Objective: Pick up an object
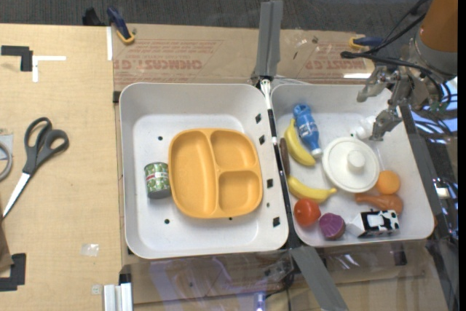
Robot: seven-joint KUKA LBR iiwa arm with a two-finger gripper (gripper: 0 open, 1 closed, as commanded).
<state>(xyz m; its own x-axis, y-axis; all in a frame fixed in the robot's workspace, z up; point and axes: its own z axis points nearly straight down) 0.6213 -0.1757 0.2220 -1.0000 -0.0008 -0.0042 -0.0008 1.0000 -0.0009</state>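
1. Contents of the right bin: a blue bottle, two bananas, a white lidded dish, an orange ball, an orange carrot-shaped piece, a red tomato, a purple round piece and a black-and-white toy.
2. Contents of the left bin: a yellow divided plate with a small green can lying just beside its left edge.
3. Nearest candidate: the white lidded dish. It appears rigid, smooth and probably slippery. Its broad body is a poor fit for two fingers; the centre knob is the likely grasp point.
4. Alternative: the blue bottle appears light and stiff. Grasp across its narrow body. It lies against the upper banana, so a finger may nudge the fruit.
5. Hand position: above the upper right part of the right bin, near the dish's upper right rim.
6. Hand state: its fingers point down into the bin with nothing visible between them. How far they are spread cannot be told from this view, nor whether they touch the bin floor.
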